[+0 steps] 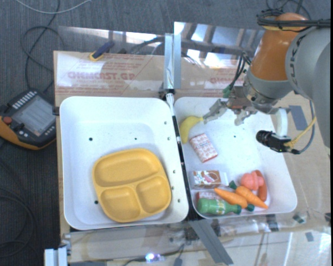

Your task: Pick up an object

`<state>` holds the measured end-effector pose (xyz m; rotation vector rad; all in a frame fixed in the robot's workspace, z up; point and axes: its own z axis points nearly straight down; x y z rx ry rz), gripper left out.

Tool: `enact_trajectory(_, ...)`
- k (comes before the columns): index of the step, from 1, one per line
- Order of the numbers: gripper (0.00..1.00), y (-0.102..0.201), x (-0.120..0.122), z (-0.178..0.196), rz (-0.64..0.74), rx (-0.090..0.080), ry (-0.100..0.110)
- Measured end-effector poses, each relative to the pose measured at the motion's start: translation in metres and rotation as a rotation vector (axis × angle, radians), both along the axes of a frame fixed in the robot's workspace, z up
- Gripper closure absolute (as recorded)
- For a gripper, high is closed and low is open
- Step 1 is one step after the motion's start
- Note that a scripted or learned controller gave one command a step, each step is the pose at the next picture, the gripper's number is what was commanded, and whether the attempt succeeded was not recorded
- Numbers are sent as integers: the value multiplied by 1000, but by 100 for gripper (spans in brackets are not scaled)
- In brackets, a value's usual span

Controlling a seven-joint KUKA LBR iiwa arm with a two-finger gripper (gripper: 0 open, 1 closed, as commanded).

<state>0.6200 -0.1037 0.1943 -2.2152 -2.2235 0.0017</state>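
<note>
My gripper [227,115] hangs over the back of the right bin [283,204], its two fingers spread open with nothing between them. Just left of it, against the bin's left wall, lies a yellow lemon-like fruit [189,126]. In front of that is a small red-and-white packet [203,147]. Nearer the front lie a brown snack packet [207,178], a green bottle [216,206], two carrots [241,196] and an orange-red fruit [253,181].
The left bin [83,121] holds a yellow divided plate [132,184] at its front. A metal divider post [170,65] rises between the bins at the back. A teach pendant [25,119] lies on the floor at the left.
</note>
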Motion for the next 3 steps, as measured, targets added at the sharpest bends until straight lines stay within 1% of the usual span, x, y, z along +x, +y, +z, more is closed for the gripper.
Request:
enact_trajectory(1,0,-4,-3,-102,-82,-3,-5)
enact_trajectory(2,100,-4,-3,-93,-82,-3,-5)
enact_trajectory(3,100,-8,2,-102,187,-5,-14)
